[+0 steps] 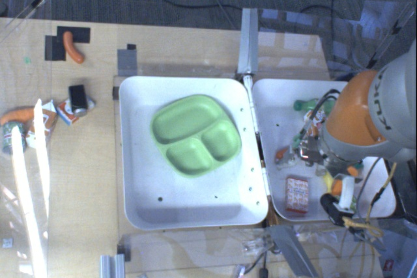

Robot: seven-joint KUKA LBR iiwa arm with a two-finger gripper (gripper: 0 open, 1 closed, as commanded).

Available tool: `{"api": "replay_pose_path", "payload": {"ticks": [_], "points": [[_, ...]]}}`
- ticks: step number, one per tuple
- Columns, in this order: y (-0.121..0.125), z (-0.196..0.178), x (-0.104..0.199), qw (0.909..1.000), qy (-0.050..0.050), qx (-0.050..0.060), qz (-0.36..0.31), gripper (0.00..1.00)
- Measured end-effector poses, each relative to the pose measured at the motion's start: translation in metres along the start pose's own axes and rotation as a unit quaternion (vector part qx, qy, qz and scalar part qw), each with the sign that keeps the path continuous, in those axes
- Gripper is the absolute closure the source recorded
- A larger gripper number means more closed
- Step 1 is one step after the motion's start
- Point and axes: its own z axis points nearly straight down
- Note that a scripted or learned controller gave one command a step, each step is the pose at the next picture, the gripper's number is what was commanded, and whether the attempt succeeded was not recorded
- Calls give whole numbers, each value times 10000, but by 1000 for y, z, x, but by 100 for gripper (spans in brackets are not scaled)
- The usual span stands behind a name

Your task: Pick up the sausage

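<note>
Overhead, the grey arm (391, 107) with its orange band reaches into the right bin (273, 97). Its end effector (311, 152) sits low among small items there; cannot tell its state. A small reddish-orange piece (282, 155), possibly the sausage, lies just left of the end effector. A patterned red packet (297, 194) lies below it, a green item (303, 104) above it. Left of the right bin, the left bin (140, 205) holds a green divided plate (195, 133). Far left on the bench (85, 159), another orange sausage-like thing (73, 48).
</note>
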Motion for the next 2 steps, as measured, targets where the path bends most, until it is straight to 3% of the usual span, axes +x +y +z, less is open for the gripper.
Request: {"api": "replay_pose_path", "payload": {"ticks": [1,2], "points": [[43,2,13,9985,-1,-2,555,0],[59,-77,-16,9991,-12,34,427,0]]}}
